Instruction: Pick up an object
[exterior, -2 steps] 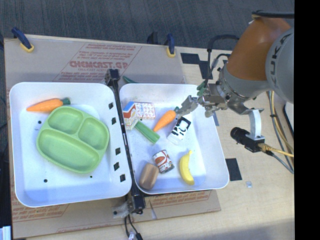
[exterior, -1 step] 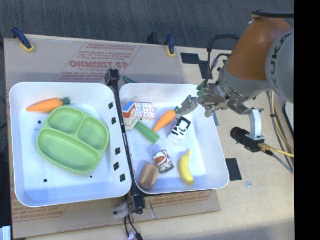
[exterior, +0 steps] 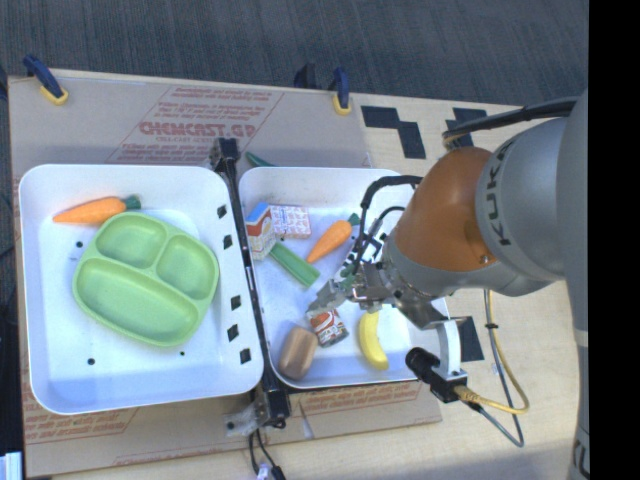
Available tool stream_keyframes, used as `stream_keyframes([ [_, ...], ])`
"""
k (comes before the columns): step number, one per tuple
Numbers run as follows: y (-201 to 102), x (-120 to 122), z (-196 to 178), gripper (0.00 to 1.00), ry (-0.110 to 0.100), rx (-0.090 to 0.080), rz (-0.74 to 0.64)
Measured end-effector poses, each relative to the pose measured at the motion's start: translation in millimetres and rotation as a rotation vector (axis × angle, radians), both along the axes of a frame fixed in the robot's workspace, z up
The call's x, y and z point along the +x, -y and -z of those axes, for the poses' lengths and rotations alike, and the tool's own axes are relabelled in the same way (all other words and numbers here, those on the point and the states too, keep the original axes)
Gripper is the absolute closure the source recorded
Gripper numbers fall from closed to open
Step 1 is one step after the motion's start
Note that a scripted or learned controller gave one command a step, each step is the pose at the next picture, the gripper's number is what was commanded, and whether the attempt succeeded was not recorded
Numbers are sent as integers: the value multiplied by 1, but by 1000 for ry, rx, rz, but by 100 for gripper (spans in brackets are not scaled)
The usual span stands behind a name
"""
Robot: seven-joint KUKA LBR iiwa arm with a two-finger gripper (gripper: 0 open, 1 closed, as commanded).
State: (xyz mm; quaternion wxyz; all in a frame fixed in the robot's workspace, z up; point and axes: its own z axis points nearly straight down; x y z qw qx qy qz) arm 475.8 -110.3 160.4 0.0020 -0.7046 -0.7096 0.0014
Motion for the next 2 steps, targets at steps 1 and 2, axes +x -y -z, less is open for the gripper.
stream_keyframes([
  [1,-13,32,69,0,1,0,0],
  [2,-13,33,59,100,1,-1,-5],
])
